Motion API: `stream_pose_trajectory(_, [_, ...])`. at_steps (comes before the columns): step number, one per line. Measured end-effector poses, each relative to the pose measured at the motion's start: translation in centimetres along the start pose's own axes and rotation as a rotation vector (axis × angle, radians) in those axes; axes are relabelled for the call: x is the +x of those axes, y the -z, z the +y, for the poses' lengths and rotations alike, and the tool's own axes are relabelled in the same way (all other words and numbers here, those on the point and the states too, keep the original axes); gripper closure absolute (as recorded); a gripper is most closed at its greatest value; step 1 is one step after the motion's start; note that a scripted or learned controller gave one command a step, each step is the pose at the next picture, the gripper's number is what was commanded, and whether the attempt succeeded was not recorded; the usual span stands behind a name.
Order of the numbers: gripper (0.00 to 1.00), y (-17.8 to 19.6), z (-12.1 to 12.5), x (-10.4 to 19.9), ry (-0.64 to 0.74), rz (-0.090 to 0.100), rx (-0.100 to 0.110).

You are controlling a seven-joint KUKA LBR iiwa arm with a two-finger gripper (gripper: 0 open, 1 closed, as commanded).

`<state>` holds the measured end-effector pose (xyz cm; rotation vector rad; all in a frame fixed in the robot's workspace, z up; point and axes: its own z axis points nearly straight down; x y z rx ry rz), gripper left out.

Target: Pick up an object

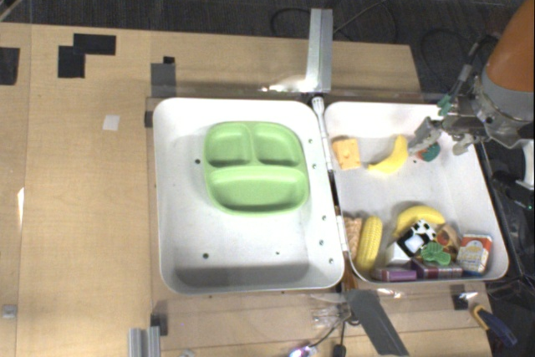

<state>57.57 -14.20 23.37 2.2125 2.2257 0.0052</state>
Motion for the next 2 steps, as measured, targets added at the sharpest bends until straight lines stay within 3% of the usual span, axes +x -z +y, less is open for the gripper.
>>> stream_pose_trajectory(1, [0.0,-11.8,3.1,1.2,-0.148,0.0,0.002])
stream_pose_trajectory(2, [0.0,-4.8,4.9,7.0,-0.41,0.0,-0.001])
